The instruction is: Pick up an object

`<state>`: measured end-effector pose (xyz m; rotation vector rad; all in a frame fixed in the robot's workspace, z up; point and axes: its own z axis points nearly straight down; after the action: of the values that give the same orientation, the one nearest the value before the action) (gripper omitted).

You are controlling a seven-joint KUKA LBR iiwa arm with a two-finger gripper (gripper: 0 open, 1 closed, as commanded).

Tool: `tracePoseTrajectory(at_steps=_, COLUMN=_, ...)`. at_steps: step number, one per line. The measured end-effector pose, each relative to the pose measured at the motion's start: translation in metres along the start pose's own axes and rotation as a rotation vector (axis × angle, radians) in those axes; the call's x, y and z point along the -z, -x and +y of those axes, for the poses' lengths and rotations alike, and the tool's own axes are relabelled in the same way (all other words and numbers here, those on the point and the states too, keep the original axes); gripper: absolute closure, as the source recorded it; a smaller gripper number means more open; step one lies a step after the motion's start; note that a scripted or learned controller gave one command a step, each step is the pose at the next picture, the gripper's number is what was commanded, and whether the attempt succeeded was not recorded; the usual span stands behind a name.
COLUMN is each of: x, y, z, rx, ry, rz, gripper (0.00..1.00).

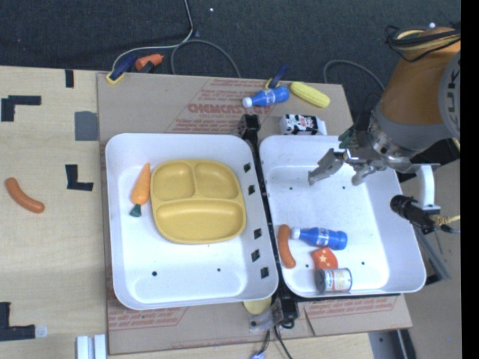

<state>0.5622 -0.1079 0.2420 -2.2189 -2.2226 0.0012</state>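
The spread two-finger gripper (343,169) hangs over bare floor near the right white bin's (389,234) back wall, while the blue plastic bottle (320,237) lies crosswise, cap left.

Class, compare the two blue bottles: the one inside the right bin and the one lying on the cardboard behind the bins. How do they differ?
The blue bottle in the right bin lies among other items, its white cap pointing left toward the sausage. The blue bottle on the cardboard lies outside both bins, tilted, beside a yellow corn cob. Both are blue with white ends and lie on their sides.
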Motion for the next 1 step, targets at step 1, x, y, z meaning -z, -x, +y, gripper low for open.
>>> tracePoseTrajectory(at_steps=1, x=-0.1306, y=-0.0056, z=-0.0607, rx=-0.003, ry=0.001, rz=-0.004, gripper=0.00)
